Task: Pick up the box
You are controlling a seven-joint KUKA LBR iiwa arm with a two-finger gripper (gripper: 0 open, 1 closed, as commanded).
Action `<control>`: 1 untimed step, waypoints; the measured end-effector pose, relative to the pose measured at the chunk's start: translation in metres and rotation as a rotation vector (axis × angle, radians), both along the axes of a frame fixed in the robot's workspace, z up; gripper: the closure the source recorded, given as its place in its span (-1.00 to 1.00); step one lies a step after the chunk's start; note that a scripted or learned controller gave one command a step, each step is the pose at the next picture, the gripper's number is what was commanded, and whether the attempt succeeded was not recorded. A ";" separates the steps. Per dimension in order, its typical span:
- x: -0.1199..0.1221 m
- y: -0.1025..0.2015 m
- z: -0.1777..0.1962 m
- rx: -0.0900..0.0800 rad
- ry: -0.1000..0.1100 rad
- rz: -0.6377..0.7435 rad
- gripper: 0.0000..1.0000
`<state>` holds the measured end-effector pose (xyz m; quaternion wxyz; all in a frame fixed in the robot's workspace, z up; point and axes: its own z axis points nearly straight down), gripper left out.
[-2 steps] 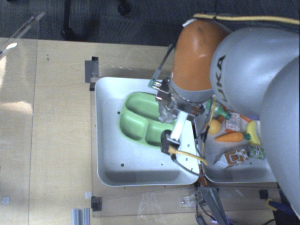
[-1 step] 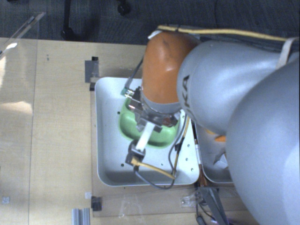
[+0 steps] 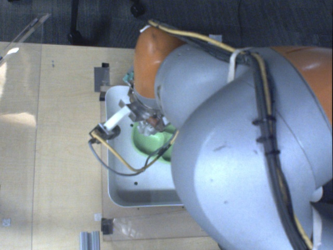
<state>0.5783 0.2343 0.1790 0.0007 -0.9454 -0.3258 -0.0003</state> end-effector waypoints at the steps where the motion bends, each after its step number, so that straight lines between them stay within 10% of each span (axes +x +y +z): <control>1: -0.056 0.001 0.130 0.002 -0.005 0.001 1.00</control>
